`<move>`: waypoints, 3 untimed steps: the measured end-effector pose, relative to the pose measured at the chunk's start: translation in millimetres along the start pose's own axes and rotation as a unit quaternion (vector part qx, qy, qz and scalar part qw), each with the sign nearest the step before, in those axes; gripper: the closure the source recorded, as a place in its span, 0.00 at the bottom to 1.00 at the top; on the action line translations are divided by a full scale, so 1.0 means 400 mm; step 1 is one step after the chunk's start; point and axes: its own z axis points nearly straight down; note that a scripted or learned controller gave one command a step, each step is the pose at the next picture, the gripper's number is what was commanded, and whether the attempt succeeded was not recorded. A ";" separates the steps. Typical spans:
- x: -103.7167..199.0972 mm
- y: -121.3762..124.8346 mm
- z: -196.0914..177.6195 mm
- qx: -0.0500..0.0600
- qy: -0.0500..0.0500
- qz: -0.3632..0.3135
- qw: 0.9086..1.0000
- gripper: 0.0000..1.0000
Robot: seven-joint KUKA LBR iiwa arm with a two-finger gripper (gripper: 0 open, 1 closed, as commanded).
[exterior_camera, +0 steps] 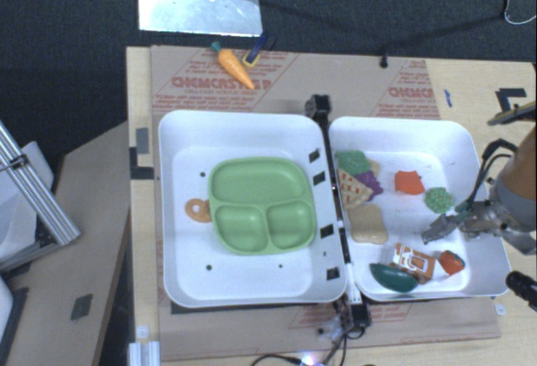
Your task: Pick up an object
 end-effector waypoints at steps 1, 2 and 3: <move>0.001 0.001 0.118 0.000 0.000 0.000 1.000 0.00; -0.001 0.004 0.086 -0.004 -0.002 0.000 1.000 1.00; -0.018 -0.013 -0.047 -0.004 -0.002 0.001 1.000 1.00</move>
